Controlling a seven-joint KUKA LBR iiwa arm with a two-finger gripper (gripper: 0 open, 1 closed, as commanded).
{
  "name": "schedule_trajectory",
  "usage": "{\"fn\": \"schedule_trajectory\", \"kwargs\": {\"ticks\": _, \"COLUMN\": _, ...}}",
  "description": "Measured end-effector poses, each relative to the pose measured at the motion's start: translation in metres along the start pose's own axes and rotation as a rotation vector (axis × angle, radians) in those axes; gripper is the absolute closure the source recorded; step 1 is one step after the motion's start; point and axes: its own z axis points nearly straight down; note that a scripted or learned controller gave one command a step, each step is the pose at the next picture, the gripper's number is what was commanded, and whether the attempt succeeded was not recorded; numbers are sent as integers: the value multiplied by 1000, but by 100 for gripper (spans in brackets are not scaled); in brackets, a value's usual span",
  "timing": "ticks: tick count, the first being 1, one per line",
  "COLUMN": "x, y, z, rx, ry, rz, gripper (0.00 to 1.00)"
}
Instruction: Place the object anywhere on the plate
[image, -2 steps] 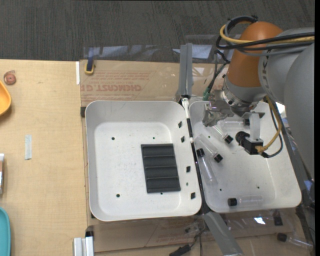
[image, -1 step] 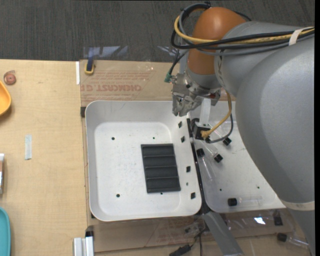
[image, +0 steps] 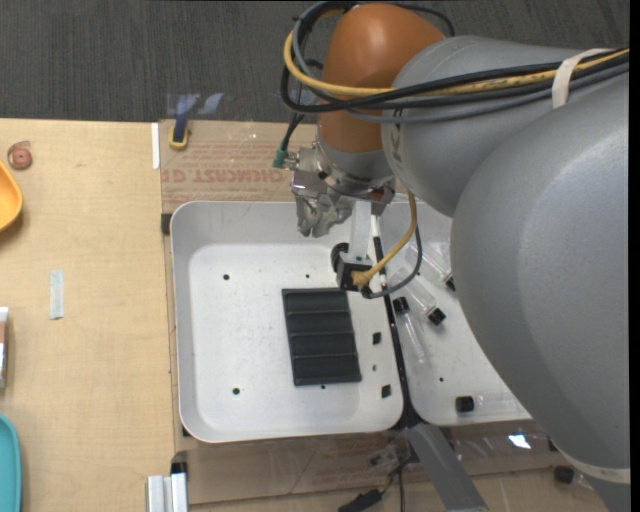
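A black ribbed rectangular plate lies flat in the left white bin, right of its middle and close to the divider. My gripper hangs over the back part of that bin, just inside the far rim and a short way behind the plate's far edge. It points down under the orange wrist band. I see nothing held under it. The gripper's metal parts are small and cluttered by cables.
The grey arm covers most of the right bin. Cardboard lies behind the left bin. On the wooden bench at the left are an orange item, a small red disc, a clear strip and a teal item.
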Motion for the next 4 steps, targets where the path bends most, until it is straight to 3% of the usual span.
{"fn": "schedule_trajectory", "kwargs": {"ticks": 1, "x": 29, "y": -53, "z": -14, "rx": 2, "ry": 0, "rz": -331, "gripper": 100}}
{"fn": "schedule_trajectory", "kwargs": {"ticks": 2, "x": 54, "y": -52, "z": -24, "rx": -2, "ry": 1, "rz": -452, "gripper": 100}}
{"fn": "schedule_trajectory", "kwargs": {"ticks": 3, "x": 43, "y": -103, "z": -9, "rx": 1, "ry": 0, "rz": -600, "gripper": 100}}
{"fn": "schedule_trajectory", "kwargs": {"ticks": 4, "x": 37, "y": -89, "z": -97, "rx": -2, "ry": 0, "rz": -713, "gripper": 100}}
